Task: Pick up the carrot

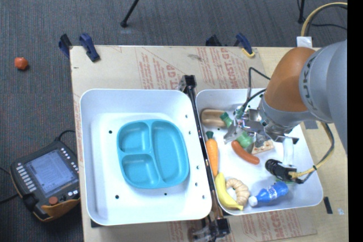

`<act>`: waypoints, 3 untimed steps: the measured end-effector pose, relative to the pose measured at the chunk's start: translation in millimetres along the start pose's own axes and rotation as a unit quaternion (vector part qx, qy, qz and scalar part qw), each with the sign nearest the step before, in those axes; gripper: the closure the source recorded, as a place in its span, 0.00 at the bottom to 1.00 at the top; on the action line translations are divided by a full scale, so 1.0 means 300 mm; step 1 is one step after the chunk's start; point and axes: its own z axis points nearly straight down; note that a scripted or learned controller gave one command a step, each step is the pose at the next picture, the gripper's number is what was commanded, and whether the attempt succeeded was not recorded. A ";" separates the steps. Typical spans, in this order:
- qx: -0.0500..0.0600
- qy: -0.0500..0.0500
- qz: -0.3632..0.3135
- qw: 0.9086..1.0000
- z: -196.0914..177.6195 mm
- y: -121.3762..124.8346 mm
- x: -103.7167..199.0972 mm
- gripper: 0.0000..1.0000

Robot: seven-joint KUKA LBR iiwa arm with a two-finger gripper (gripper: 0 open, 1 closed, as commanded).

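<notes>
**Carrot lies free by the right bin's left wall, gripper over the clutter beside it**

Nearest the camera, at the bench's front edge, a black clamp (210, 230) sits below the seam between the two bins. Just behind it, in the right bin (315, 192), a banana (225, 192) lies along the front left corner with a knobbly beige ginger-like piece (239, 189) touching it and a blue-and-white bottle (271, 194) to its right.

The carrot (212, 156), orange with a green top pointing away from the camera, lies lengthwise against the bin's left wall, just behind the banana. Nothing grips it.

The gripper (245, 128) hangs over the middle of the right bin, near the carrot but apart from it, above a red chili pepper (245, 153), some green pieces and a slice of bread (262, 147). Whether its jaws are released or clenched cannot be told, since the wrist and cabling cover them. A brown loaf-shaped item (211, 117) lies at the bin's back left.

The left bin (93, 178) holds a blue divided plate (152, 153). A teach pendant (45, 178) rests on the carpet to the left, and a small red ball (21, 63) lies farther back.
</notes>
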 end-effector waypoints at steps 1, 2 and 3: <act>-0.005 0.001 0.117 0.993 0.086 -0.120 0.018 0.00; -0.004 0.001 0.119 0.993 0.052 -0.119 0.014 1.00; -0.004 0.000 0.120 0.993 0.054 -0.120 0.014 0.00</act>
